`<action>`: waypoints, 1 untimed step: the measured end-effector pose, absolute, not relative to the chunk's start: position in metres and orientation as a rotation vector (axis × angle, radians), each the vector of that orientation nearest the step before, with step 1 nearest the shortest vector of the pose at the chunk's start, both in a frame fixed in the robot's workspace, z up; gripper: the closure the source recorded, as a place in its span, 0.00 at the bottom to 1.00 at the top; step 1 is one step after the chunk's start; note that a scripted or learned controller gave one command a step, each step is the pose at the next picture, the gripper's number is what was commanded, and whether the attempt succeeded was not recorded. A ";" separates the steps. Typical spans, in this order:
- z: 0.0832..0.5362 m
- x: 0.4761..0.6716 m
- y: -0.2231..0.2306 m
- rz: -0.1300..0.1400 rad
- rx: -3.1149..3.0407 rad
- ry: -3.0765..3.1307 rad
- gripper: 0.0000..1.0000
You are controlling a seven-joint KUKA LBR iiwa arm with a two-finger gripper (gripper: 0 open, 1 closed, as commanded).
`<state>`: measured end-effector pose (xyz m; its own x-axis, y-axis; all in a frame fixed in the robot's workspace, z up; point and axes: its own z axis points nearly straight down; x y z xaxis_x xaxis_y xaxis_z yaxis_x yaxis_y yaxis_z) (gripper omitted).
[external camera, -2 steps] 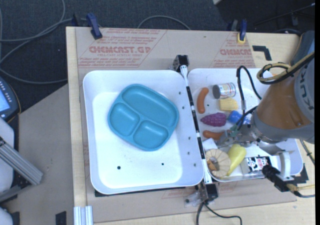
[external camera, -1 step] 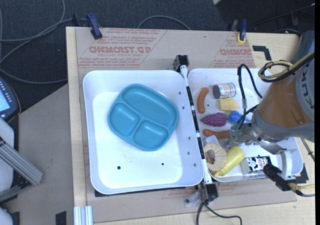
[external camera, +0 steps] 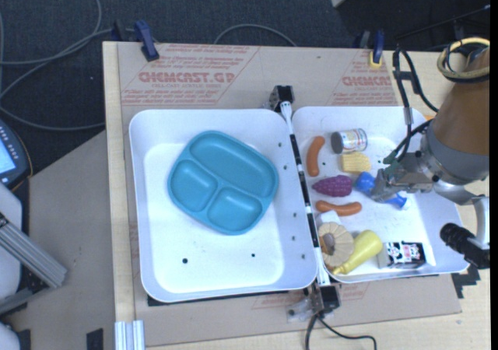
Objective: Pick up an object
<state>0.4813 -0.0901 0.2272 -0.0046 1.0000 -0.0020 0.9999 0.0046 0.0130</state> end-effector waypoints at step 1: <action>0.220 0.479 -0.091 0.000 2.220 2.222 0.00</action>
<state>0.4794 -0.0911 0.2198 -0.0008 1.0000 -0.0005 1.0000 0.0008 0.0001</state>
